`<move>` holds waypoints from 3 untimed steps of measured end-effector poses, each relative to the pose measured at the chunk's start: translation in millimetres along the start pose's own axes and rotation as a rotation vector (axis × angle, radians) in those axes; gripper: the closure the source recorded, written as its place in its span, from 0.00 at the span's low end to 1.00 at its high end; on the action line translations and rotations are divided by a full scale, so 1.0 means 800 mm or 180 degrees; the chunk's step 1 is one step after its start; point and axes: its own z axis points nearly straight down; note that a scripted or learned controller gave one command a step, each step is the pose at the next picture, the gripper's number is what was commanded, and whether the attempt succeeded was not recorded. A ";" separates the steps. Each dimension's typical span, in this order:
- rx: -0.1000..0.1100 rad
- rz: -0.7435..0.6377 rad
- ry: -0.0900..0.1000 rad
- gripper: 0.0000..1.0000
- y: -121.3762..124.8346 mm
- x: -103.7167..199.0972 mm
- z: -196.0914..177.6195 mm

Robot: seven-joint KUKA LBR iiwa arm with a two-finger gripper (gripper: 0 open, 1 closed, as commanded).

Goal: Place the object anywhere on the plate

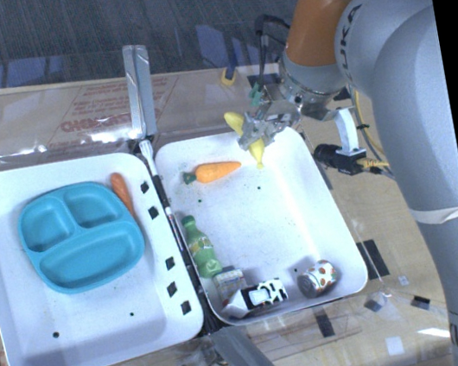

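Observation:
A blue divided plate (80,233) lies in the left bin (29,344). My gripper (255,132) hangs over the far edge of the right bin (329,204). It is shut on a yellow banana-like object (256,154), whose ends stick out on both sides of the fingers, one up-left and one below. The object is lifted off the bin floor, well to the right of the plate.
An orange carrot (215,171) lies in the right bin just left of the gripper. A second orange piece (120,191) rests against the plate's right rim. A green bottle (199,247), a small cow toy (264,294) and a can (318,278) sit along the right bin's left and near sides.

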 end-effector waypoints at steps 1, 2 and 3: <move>0.0006 -0.0220 0.0000 1.00 0.002 0.083 0.015; 0.0014 -0.0669 -0.0001 1.00 -0.011 0.191 0.023; 0.0006 -0.0910 -0.0003 1.00 -0.057 0.263 0.002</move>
